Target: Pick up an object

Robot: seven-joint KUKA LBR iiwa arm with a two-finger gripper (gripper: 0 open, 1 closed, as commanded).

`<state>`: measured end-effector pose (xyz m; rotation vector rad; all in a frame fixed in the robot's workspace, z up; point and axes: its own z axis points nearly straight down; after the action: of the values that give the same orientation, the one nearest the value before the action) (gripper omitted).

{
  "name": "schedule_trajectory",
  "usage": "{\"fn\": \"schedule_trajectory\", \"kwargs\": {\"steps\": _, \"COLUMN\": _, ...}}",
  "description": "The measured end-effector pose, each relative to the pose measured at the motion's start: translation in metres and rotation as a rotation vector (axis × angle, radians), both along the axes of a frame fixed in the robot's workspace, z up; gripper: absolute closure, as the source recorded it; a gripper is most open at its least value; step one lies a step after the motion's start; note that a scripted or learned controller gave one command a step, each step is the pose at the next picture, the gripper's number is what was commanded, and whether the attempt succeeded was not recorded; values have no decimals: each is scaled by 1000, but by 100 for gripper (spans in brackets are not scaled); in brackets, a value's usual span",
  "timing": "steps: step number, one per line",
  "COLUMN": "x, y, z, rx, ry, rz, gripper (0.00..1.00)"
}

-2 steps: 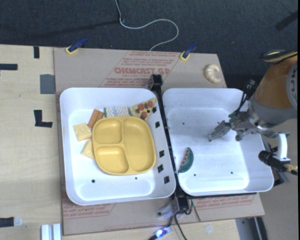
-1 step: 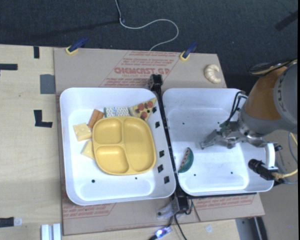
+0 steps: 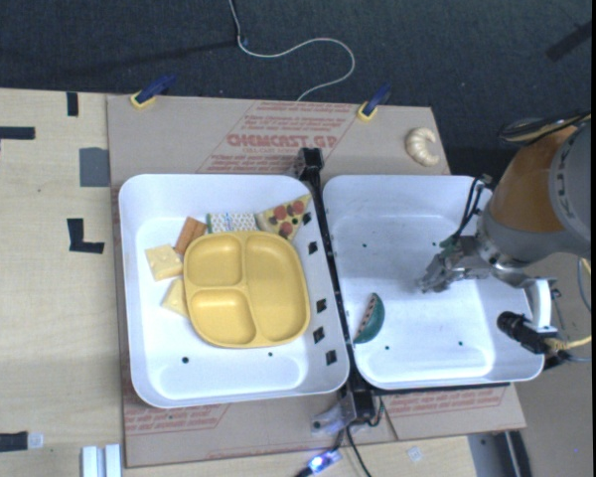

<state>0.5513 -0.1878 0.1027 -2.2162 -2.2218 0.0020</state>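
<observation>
My gripper (image 3: 435, 278) hangs low over the right bin (image 3: 397, 207), near the middle of its floor and a little to the right. From this slanted view I cannot tell how it is set, since the grey wrist and a dark cable crowd around the tip.

The nearest thing I could lift is the watermelon slice (image 3: 369, 319), a small green-rimmed wedge with a red face. It lies in the same bin, to the left of my gripper and nearer the camera, just beside the black divider (image 3: 325, 266) between the 2 bins. Nothing else lies loose on that floor.

The left bin (image 3: 144, 366) is busier: a yellow divided plate (image 3: 246, 288) with 3 compartments sits in its middle, with small flat pieces (image 3: 165, 262) tucked at its left and far edges. Those overlap and would be awkward to get at.

So the slice is my pick. To do it well, I should lift slightly, travel left and toward the near side until I am centred over the wedge, then turn the wrist so I close across its thin dimension rather than along its curve. The risk is the bin wall and divider close on its left; I judge that approaching straight down, biased a touch to the right, keeps me from catching the rim. A flat, light piece may slide, so I would descend fully to the floor before closing.
</observation>
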Motion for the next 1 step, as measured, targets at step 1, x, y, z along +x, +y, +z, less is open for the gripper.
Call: {"fn": "schedule_trajectory", "kwargs": {"steps": 1, "x": 7, "y": -7, "z": 57, "rx": -3, "ry": -7, "rz": -2, "gripper": 100}}
